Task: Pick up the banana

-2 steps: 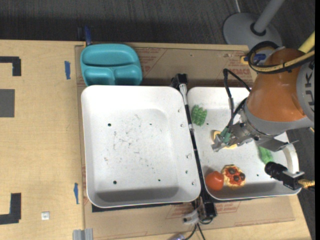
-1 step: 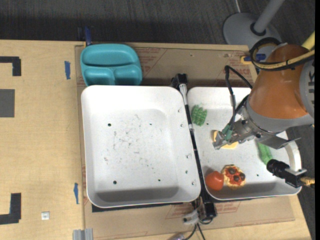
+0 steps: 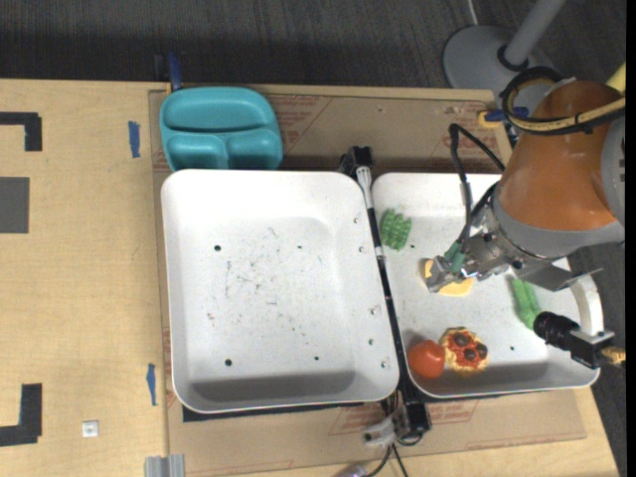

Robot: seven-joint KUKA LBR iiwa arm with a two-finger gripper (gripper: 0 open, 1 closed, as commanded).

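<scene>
In the right bin [image 3: 556,381], a tomato [image 3: 427,359] touches a pizza slice [image 3: 464,350] near the front wall. Farther back, the gripper [image 3: 440,275] sits over the banana [image 3: 454,286], whether its fingers are open or closed I cannot tell. Beyond lies green lettuce [image 3: 397,229].

The arm [image 3: 561,182] is grey with a broad orange band, looped black and yellow cables, and a small metallic tool [image 3: 444,276].

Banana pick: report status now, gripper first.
Gripper low in right bin, directly over banana; grasp unconfirmed. Banana lies mid-bin, partly covered by the gripper. Green toy, tomato and pizza slice stand apart.
</scene>
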